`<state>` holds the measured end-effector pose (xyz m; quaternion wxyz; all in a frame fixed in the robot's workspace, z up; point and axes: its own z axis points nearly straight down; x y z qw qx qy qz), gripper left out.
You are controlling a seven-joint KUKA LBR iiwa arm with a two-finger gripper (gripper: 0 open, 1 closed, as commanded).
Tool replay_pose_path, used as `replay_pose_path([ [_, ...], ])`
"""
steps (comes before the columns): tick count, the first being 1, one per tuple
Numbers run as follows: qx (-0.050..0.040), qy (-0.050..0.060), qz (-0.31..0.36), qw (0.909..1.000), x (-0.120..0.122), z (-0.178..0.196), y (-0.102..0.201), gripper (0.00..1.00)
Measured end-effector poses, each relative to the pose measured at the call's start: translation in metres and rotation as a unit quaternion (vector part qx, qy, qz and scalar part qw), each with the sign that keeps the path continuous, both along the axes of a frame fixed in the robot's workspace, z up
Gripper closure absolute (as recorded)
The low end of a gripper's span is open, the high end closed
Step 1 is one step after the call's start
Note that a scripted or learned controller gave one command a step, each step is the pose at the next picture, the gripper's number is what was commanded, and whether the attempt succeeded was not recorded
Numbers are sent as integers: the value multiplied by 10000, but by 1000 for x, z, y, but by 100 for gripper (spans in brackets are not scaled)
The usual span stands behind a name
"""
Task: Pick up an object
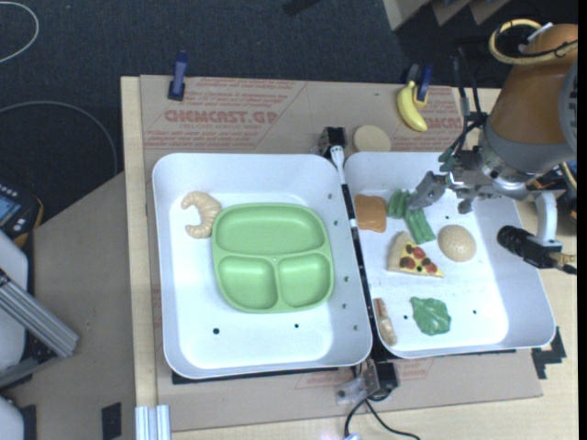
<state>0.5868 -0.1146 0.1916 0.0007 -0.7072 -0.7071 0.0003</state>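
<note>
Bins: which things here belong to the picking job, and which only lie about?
Job: pincer; right bin holding green beans, pizza slice, bread roll, toast, lettuce.

Lying about: left bin with green tray and croissant; banana.

The arm (537, 90) runs off the frame's right edge, its upper links unseen; the gripper (447, 189) covers part of the green item (410, 211) beneath it; a small brown piece (382, 321) by the right bin's (523, 324) left wall is too small to identify.
</note>
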Motion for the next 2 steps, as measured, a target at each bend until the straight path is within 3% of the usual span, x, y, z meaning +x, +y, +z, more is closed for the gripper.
replay_pose_path([
  [1, 11, 20, -3, 10000, -35, -111, 25, 0],
  [2, -9, -30, -10, 10000, -32, -96, 22, 100],
])
